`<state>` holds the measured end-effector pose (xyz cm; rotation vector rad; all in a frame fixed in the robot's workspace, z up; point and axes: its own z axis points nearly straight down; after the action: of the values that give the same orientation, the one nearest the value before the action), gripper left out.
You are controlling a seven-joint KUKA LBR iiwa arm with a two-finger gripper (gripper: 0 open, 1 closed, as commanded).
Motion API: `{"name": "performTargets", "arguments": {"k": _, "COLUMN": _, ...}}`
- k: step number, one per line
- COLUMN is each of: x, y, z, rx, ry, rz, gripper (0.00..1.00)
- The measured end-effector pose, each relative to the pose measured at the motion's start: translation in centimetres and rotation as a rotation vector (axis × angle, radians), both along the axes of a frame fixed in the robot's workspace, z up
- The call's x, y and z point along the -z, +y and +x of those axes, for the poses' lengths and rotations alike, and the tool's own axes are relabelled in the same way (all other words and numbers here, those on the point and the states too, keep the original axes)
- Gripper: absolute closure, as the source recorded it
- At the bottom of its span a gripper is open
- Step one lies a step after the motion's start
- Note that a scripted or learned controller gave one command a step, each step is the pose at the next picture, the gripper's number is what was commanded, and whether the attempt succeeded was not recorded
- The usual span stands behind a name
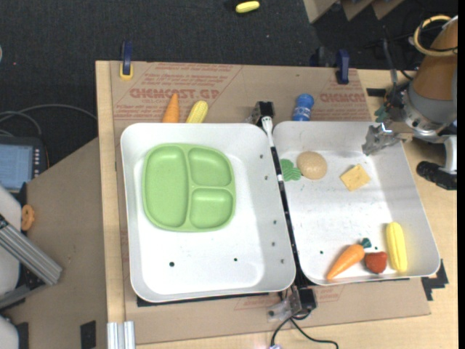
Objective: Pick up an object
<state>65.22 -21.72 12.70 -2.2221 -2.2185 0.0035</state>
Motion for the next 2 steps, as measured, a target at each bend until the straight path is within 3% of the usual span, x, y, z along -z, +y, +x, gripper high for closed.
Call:
{"name": "performTargets", "arguments": {"k": 1, "x": 0.8, "y": -0.6, "z": 1.5, "rx": -0.004, "ry": -0.007, "rz": -0.002, "gripper": 1.00}}
{"name": "performTargets", "arguments": {"k": 2, "x": 1.0, "y": 5.1, "z": 1.5, "rx": -0.006, "ry": 0.000, "rz": 0.003, "gripper": 1.00}}
